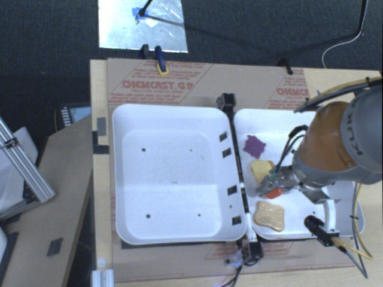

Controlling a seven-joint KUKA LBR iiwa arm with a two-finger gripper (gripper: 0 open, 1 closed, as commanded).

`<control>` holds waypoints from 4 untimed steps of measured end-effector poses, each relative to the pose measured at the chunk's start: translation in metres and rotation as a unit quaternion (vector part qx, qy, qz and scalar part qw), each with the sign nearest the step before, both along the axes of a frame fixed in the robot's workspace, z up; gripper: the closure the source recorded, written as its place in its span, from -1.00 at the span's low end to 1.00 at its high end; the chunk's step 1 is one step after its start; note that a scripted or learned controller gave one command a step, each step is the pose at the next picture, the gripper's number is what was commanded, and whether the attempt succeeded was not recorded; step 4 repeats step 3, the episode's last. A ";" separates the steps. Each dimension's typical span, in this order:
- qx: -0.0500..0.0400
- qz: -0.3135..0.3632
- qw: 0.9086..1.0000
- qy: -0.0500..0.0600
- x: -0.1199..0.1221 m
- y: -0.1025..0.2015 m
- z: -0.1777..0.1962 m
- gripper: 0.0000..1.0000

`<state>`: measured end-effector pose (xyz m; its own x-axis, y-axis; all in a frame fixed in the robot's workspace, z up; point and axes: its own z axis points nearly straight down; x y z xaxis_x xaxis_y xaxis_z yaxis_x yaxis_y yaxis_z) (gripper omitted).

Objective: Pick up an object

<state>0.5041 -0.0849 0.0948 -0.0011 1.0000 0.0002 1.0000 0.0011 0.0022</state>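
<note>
The two shallow white plastic bins (173, 115) are showing a smooth, faintly glossy skin, and they are sitting on a flat, matt brown cardboard sheet printed in red (197, 79) over the pale matt wooden bench (78, 160). At the upper left of the frame a crinkled silvery foil square (142, 15) is glinting against rough dark carpet-like flooring (48, 40), while at the right the robot's glossy orange band (326, 137) is catching light above smooth grey casing (366, 121).

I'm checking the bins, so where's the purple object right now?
The purple object lies in the right bin, toward its far left part near the divider, just beyond the pale yellow piece.
</note>
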 end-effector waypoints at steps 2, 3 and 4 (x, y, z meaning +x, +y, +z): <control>0.001 0.005 1.000 -0.001 0.071 0.144 0.138 1.00; 0.002 0.004 1.000 -0.003 0.073 0.191 0.207 1.00; 0.002 0.004 1.000 -0.003 0.073 0.191 0.207 1.00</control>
